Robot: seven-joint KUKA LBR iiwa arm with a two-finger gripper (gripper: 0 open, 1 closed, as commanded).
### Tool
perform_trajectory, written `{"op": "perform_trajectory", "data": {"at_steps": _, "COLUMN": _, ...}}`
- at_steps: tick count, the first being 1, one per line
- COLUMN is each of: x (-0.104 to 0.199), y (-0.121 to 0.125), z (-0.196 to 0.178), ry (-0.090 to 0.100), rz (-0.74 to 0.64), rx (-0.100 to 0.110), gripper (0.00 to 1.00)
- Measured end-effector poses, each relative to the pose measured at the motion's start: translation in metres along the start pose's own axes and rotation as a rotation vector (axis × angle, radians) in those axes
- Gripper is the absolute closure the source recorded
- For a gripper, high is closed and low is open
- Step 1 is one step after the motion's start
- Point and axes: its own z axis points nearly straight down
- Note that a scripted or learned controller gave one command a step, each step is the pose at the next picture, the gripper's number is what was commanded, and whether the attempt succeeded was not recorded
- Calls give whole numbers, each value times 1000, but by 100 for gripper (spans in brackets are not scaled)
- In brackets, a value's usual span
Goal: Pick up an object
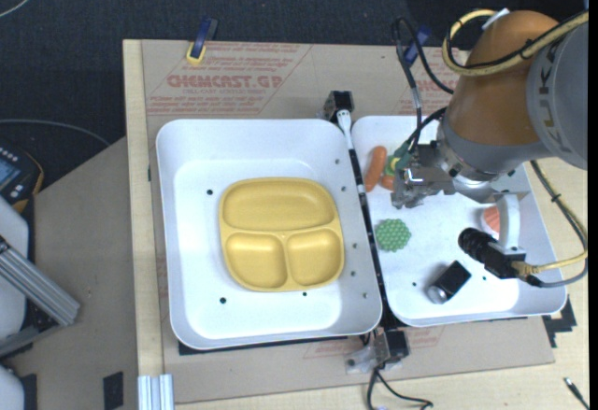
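The gripper (409, 186) hung low in the right bin (542, 301), beside an orange carrot (376, 167) and above a green ball (392, 234). Whether its fingers were spread, I couldn't tell.

Glossy, likely plastic yellow tray (280, 233)

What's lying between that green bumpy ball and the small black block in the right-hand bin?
Nothing: in the camera view, bare white bin floor separates the green ball from the black block.

The grey arm reaches in from the right, its orange band uppermost. Its hand (408, 189) points down and leftward.
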Motion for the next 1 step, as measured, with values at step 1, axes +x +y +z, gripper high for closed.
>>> {"op": "perform_trajectory", "data": {"at_steps": 1, "x": -5, "y": -10, "z": -3, "ry": 1, "rz": 0, "rx": 4, "gripper": 100}}
